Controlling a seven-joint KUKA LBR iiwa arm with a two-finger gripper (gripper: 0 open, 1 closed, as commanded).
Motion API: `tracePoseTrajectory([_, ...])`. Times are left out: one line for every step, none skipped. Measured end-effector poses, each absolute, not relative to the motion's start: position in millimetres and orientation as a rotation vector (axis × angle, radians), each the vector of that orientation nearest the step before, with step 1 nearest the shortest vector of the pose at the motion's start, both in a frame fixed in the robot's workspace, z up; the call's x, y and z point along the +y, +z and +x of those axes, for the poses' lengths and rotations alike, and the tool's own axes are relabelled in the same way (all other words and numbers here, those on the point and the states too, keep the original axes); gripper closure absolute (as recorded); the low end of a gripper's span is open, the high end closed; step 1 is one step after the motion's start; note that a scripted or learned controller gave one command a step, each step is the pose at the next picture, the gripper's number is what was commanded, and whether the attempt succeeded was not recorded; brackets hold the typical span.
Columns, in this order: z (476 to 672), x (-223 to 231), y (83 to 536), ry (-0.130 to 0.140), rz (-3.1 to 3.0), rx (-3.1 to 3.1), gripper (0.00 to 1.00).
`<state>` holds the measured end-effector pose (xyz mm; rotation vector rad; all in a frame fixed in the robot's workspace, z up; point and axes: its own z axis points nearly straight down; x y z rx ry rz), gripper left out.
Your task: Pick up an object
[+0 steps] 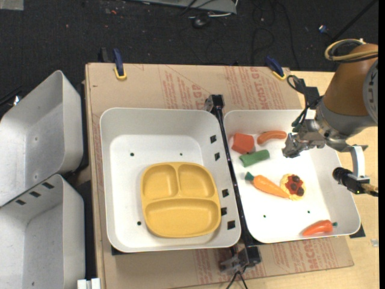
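Camera view: right bin [343, 203], toy carrot [269, 186] near centre, beside pizza slice [293, 185]. Light, stiff, likely slippery plastic (judged); grasp across thick middle. Gripper [291, 149] hovers above, finger state indiscernible.

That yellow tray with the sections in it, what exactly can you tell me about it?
The yellow divided plastic tray is a rounded rectangle with three compartments: two smaller ones along its far side and one wide one along its near side, split by raised ridges. It looks smooth, slightly glossy and moulded in one piece. It lies flat, right side up, on the floor of the left white bin, toward the near side, apart from the bin's walls.
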<state>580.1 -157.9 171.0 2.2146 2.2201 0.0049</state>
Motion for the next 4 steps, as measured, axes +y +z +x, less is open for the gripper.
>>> tracePoseTrajectory([586.8, -164, 217, 0.004, 2.215, 2.220, 1.00])
tracePoseTrajectory([586.9, -170, 280, 0.005, 2.214, 2.219, 1.00])
tracePoseTrajectory([584.4, -118, 264, -0.001, 2.216, 2.230, 1.00])
tracePoseTrajectory([590.9, -61, 268, 0.002, 2.213, 2.230, 1.00])
